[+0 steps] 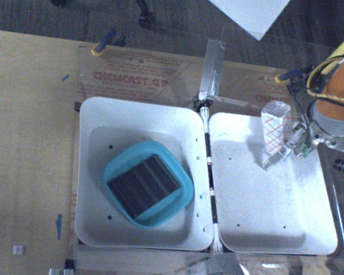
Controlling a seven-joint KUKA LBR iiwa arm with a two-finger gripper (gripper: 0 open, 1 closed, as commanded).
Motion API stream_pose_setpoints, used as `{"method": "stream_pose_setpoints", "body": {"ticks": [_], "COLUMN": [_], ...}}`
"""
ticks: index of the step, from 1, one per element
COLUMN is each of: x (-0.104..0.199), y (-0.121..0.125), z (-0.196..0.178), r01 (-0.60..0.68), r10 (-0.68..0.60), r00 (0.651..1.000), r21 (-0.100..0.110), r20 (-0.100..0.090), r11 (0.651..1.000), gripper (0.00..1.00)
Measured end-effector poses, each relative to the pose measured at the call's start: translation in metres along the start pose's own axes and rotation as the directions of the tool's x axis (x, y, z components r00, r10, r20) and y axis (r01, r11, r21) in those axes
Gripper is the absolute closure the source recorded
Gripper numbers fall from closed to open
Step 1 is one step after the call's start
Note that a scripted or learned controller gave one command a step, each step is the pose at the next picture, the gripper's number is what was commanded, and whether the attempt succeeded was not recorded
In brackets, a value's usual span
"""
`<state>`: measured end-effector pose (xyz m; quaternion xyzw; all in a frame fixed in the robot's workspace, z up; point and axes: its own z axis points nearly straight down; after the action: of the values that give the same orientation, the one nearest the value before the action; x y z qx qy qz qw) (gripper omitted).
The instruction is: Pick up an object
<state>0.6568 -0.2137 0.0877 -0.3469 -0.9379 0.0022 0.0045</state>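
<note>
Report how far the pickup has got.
Done: the arm has reached over the right bin, and its gripper sits beside the white carton with red checks. In hand: nothing clearly; whether the carton is gripped or lifted cannot be told. Left: a clear lift. The blue container lies untouched in the left bin.
</note>
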Motion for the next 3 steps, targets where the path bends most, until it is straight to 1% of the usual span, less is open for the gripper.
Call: {"method": "stream_pose_setpoints", "body": {"ticks": [1,2,3], "x": [0.024,0.043,0.042], "y": [0.030,-0.003,-0.002], "z": [0.000,0.000,-0.010], "r01": [-0.070,-0.128,-0.128], "r10": [0.070,0.128,0.128], "r00": [0.998,0.992,0.992], "r21": [0.006,-0.011,-0.015], "r20": [0.007,0.010,0.015], "r11": [0.998,0.992,0.992], "gripper": [0.00,0.00,1.00]}}
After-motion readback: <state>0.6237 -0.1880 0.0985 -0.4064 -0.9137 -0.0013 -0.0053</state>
